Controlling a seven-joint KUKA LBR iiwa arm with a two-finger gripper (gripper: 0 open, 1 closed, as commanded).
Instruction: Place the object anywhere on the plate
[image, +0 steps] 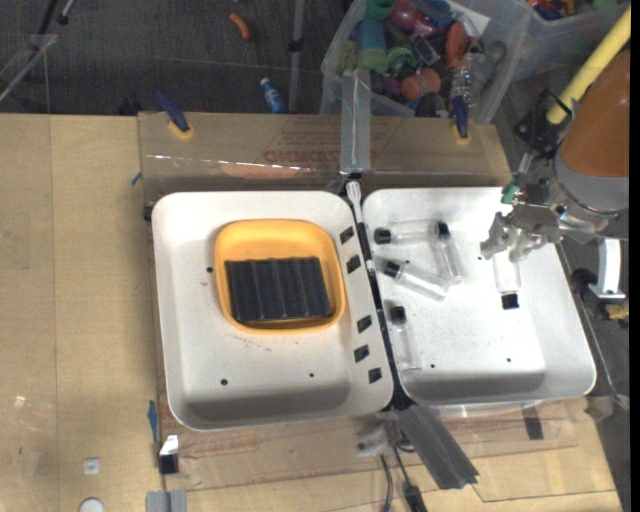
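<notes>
Bench (70, 300): a pale wooden surface carried two shallow white bins side by side, seen from above at a slant.

Left bin (190, 380): it held a yellow-orange plate (228, 243) with rounded corners. A dark ribbed insert (277, 289) lay flat in the middle of the plate.

Right bin (500, 370): it held several small clear tubes with black caps, scattered in its upper left part.

Arm (600, 150): grey with an orange band, it reached in from the right edge and hung over the right bin's upper right area.

Fingers (507, 283): they pointed downward, close together, over the bin floor. A small dark piece showed at their tip; whether they were open, closed, or gripping anything could not be told.

Task objects: one clear tube (408, 233) lay well to the left of the fingers, its long axis running left to right, with a black cap at each end. A second tube (413, 280) lay below it, also left of the fingers, its long axis slanting down toward the right, black cap at its left end. A third tube (447, 260) lay between these and the fingers, tilted nearly upright in the view. A fourth (398, 325) lay farther down by the divider, running roughly top to bottom.

Plate relative to fingers: far to the left, across the divider between the bins.
</notes>
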